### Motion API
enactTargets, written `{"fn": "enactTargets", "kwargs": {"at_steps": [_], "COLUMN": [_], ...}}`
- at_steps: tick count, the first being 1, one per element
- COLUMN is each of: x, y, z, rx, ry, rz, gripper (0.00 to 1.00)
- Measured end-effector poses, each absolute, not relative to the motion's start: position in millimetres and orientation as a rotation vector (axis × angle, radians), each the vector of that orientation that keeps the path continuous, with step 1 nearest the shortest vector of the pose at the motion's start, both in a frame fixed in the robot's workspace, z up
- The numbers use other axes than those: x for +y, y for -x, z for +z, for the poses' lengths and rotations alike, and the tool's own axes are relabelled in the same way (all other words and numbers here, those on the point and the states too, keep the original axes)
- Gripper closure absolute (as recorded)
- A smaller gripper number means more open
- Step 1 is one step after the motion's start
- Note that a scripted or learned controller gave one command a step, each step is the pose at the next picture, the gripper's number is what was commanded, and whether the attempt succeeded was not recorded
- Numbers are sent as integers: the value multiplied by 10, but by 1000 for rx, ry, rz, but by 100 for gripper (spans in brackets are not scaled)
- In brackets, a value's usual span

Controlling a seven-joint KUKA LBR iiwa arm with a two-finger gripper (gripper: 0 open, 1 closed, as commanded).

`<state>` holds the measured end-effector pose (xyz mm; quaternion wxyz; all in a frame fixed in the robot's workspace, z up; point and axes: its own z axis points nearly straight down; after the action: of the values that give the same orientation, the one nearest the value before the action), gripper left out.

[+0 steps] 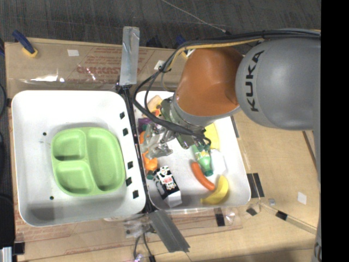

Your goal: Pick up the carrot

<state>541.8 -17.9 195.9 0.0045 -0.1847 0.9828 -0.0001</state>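
Tan bench (283,162), two white bins (32,113), carrot (202,177) loose; pincer (158,146) state unclear.

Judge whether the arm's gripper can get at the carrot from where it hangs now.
Probably yes. The carrot lies uncovered on the right bin floor, top side free. The gripper hangs just to its left in the view. The banana touching its lower end could crowd a finger.

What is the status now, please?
Gripper low in right bin, near its left wall. Carrot lying free, right of gripper. Banana touching carrot's lower end; green item just above it.
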Motion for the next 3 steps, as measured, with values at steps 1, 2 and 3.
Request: {"fn": "enactTargets", "kwargs": {"at_steps": [1,2,3], "x": [-174,-152,-300], "y": [-5418,-5433,-4971], "z": [2036,2140,1913], "rx": [3081,3076,3017], "ry": [586,597,883], "rz": [-1,-1,2], "gripper": [100,100,100]}}
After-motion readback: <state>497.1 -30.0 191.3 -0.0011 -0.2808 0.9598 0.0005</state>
